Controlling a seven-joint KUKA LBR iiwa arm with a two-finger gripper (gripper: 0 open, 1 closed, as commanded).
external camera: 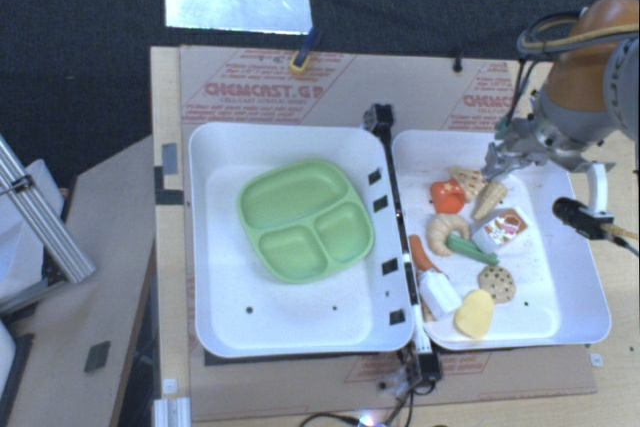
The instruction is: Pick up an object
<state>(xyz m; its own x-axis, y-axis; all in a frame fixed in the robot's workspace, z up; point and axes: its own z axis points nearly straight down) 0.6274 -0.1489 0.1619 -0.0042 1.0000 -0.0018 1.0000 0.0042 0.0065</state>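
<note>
Fingers [497,167], grip unclear, hover above right bin [575,260] on cardboard-topped bench [270,85].

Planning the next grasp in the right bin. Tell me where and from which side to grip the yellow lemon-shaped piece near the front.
Grip the yellow lemon piece across its narrower middle, coming straight down from above. It lies flat near the right bin's front edge; its front and right sides look open, while the cookie touches its upper edge and the white block sits close on the left, so put the fingers left-front and right.
</note>
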